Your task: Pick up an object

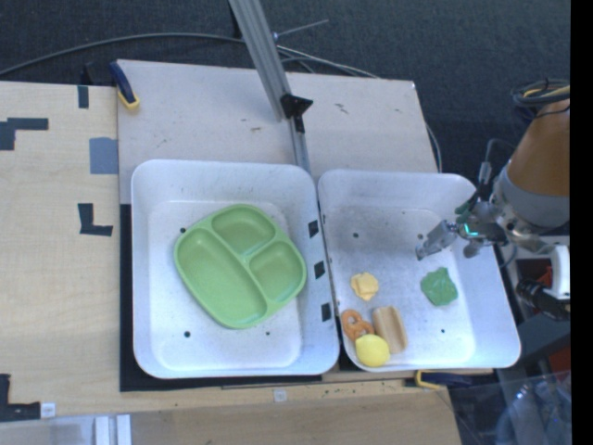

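My gripper (452, 246) hangs over the right side of the right bin (398, 188), open, with nothing between its fingers. Just below it lies a green lumpy object (439, 287), apart from the fingers. Further left on the bin floor sits a small yellow piece (365, 286). At the bin's front edge are an orange ring-shaped piece (353, 323), a tan hot-dog bun (390, 328) and a yellow lemon-like ball (372, 350), packed close together.
The left bin (148, 248) holds a green three-compartment plate (241, 264). A metal pole (262, 40) slants down to the divide between the bins. The arm's orange band (545, 151) is at the right edge. Cables lie on the dark floor behind.
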